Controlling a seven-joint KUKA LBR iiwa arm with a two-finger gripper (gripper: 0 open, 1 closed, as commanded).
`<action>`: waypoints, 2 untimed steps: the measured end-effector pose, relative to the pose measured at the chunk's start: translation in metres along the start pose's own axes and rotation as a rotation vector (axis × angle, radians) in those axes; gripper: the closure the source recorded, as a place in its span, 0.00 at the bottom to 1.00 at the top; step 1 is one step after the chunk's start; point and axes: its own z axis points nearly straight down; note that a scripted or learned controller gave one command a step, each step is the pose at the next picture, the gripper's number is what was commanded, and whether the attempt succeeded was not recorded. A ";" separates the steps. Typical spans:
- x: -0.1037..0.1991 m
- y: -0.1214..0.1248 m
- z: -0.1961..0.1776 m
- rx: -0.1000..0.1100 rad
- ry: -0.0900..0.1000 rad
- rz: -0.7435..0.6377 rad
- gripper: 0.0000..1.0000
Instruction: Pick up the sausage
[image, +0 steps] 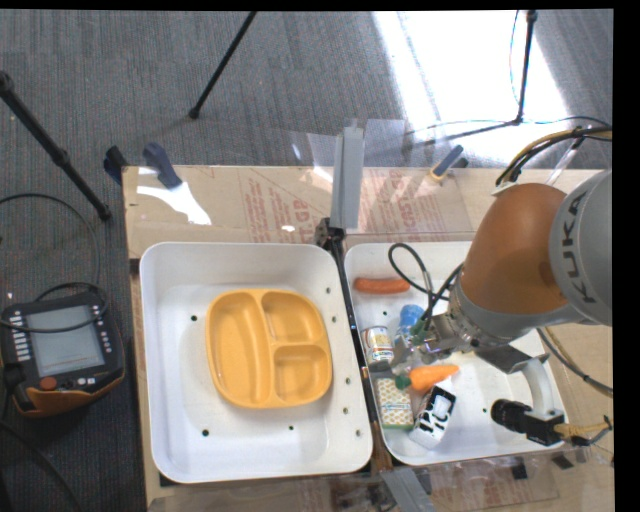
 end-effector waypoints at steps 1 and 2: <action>0.000 0.000 0.000 0.000 0.000 0.001 0.00; 0.001 0.047 -0.012 -0.001 -0.001 0.014 0.00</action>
